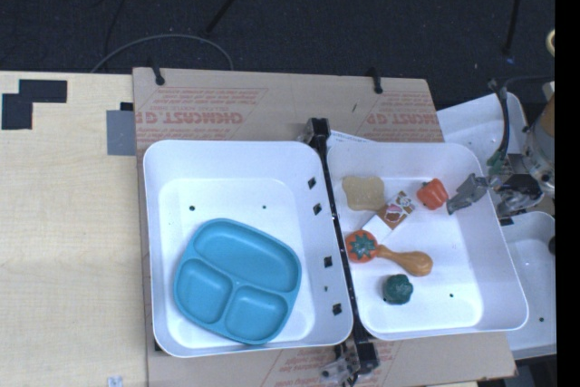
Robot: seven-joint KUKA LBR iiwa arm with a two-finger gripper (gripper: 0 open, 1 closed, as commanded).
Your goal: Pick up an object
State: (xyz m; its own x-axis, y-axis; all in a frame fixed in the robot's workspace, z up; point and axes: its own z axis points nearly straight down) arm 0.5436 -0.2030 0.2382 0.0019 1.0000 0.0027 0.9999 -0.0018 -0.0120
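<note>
1. Two white bins sit side by side on a bench. The left bin [163, 195] holds a blue divided plate [237, 280].
2. The right bin [507, 285] holds a tan sponge [363, 191], a small printed packet [396, 211], an orange pepper [433, 193], a wooden spoon with a red end [390, 254] and a dark green ball [397, 289].
3. The gripper [467, 195] hangs at the right bin's right edge, just right of the pepper, and holds nothing. Whether it is open or closed is unclear.

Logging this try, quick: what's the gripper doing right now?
Gripper: at the right bin's right rim, near the orange object; open or shut cannot be told.
</note>
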